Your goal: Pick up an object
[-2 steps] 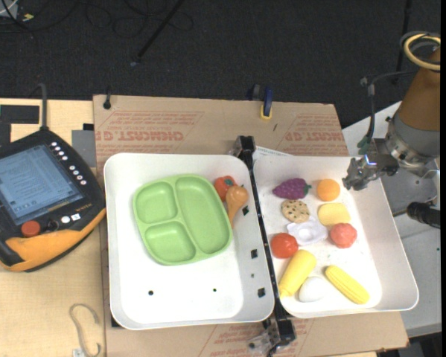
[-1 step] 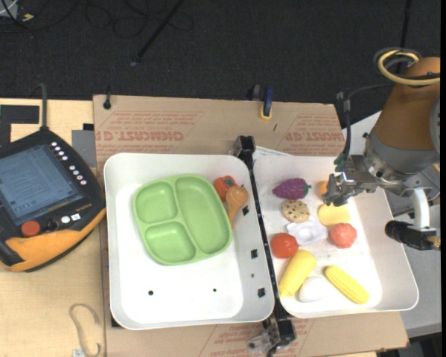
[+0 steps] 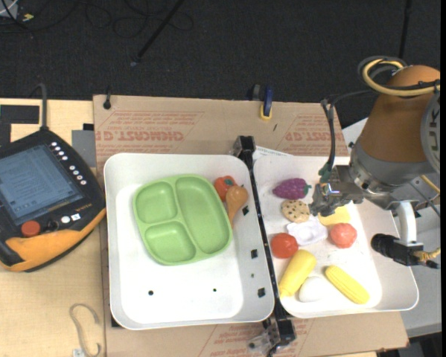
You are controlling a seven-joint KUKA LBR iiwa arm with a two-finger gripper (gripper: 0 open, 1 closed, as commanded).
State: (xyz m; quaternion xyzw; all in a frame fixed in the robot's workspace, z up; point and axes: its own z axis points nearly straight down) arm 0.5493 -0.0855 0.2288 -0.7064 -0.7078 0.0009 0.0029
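The right bin (image 3: 401, 292) holds several toy foods: a purple grape bunch (image 3: 290, 188), a cookie (image 3: 295, 211), a red tomato (image 3: 284, 245), a white piece (image 3: 307, 233), a red-orange fruit (image 3: 343, 234), a yellow piece (image 3: 336, 216), and two yellow corn cobs (image 3: 297, 271) (image 3: 347, 284). My gripper (image 3: 328, 196) hangs low over the bin's upper middle, just above the yellow piece and right of the cookie. Nothing shows between its fingers.
The left bin (image 3: 126, 274) holds a green divided plate (image 3: 182, 218), with a red tomato (image 3: 223, 187) and an orange pear-shaped piece (image 3: 235, 198) at its right edge. A teach pendant (image 3: 36, 195) lies left of the bins. A black clamp divides the bins.
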